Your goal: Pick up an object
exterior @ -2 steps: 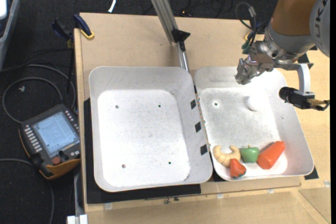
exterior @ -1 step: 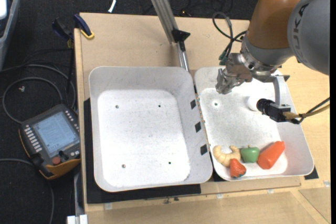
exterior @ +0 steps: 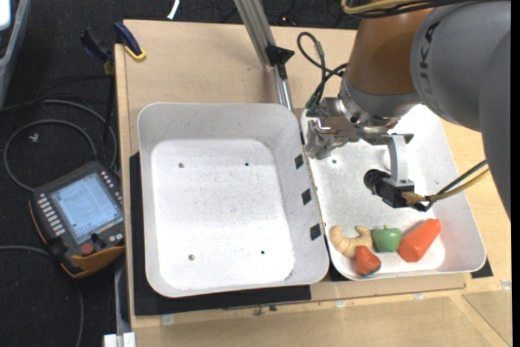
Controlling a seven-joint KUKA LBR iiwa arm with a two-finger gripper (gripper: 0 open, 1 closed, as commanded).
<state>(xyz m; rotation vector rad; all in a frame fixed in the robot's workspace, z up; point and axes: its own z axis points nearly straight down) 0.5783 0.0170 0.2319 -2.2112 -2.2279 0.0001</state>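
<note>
Several toy foods lie along the front edge of the right bin (exterior: pixel 351 183): a cream croissant-shaped piece (exterior: pixel 345 238), a red piece (exterior: pixel 366 259), a green pepper (exterior: pixel 387 238) and an orange carrot (exterior: pixel 420 240). My gripper (exterior: pixel 323 138) hangs over the back left part of that bin, close to its left wall and well behind the foods. The big grey and orange wrist above hides most of it. I see nothing held under it.
The left bin (exterior: pixel 219 207) sits beside the right one, their walls touching. A black fitting with a cable (exterior: pixel 392 188) hangs from the wrist over the right bin. A slanted metal pole (exterior: pixel 252 4) stands behind the bins. A teach pendant (exterior: pixel 77 211) lies on the floor at left.
</note>
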